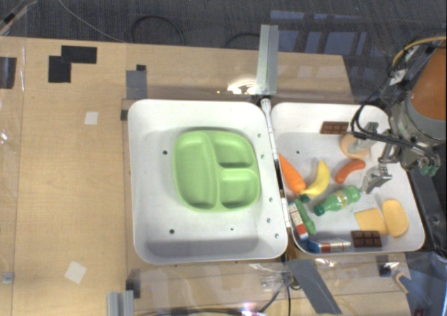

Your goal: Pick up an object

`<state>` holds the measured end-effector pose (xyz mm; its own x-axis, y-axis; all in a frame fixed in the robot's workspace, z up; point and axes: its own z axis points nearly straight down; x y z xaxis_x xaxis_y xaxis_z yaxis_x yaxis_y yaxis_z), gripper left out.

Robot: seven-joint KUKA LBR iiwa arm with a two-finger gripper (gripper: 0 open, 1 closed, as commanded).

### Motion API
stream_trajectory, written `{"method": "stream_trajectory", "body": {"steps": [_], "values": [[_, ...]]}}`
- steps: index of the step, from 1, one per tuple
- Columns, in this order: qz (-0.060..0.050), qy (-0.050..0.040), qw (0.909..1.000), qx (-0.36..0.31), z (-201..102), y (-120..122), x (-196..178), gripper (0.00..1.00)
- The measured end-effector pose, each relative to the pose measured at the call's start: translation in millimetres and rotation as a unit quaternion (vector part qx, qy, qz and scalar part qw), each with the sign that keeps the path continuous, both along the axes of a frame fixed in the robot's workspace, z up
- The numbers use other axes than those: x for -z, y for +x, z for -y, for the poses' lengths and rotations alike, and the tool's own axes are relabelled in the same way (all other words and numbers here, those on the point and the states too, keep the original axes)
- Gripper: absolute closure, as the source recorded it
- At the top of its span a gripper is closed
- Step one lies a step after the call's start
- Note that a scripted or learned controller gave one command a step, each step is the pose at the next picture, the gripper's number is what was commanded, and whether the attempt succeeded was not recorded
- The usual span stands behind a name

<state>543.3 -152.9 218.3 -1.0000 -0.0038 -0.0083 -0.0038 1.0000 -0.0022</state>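
Observation:
My gripper (378, 180) hangs over the right bin (418, 238), near its right side. It is just right of an orange-red sausage (349, 170) and above a green bottle (337, 200) lying on its side. A yellow cheese block (369, 220) and a yellow oval piece (395, 217) lie below it. Further left in the same bin are a banana (319, 178) and a carrot (292, 175). Nothing shows held in the gripper.
A brown chocolate bar (334, 127) and a tan bread piece (350, 144) lie at the bin's far side. A second chocolate piece (366, 239), a tube (302, 217) and a pen (328, 245) lie near its front edge. The left bin (150, 238) holds a green divided plate (215, 169).

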Motion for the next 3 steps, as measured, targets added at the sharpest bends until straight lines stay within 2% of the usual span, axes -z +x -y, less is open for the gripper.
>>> {"method": "stream_trajectory", "body": {"steps": [1,2,3], "values": [[-0.004,0.0021,1.0000,-0.007,-3.6,74.0,92.4,0.00],[0.004,0.0006,1.0000,-0.003,-64.9,29.4,127.9,0.00],[0.007,-0.0016,0.9931,-0.117,-64.3,-8.4,126.8,0.00]]}}
